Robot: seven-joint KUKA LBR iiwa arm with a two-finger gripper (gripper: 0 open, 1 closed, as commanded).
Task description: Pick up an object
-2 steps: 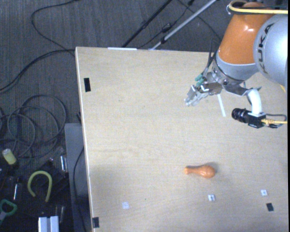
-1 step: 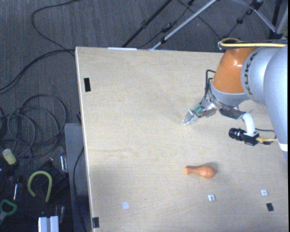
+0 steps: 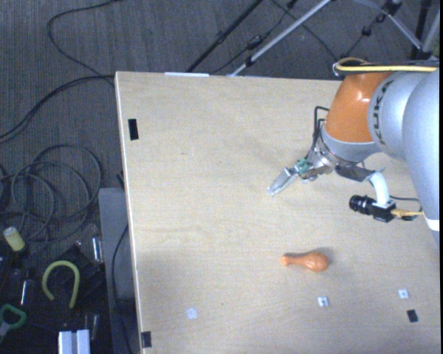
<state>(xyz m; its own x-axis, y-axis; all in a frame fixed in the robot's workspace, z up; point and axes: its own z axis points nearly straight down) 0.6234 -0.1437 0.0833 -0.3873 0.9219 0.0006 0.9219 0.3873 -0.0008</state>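
Nothing is being held so far — the small orange pear-shaped object (image 3: 307, 260) is lying flat on the pale wooden bench top (image 3: 207, 198), at about five o'clock of the surface, its narrow end pointing toward nine o'clock. The grey arm's two-finger gripper (image 3: 280, 183) is hovering up at about one o'clock from that object, well apart from it, and whether its fingers are spread or pressed together I cannot tell. Judging by this, the whole pick is remaining — approach, descent, closing and lifting.
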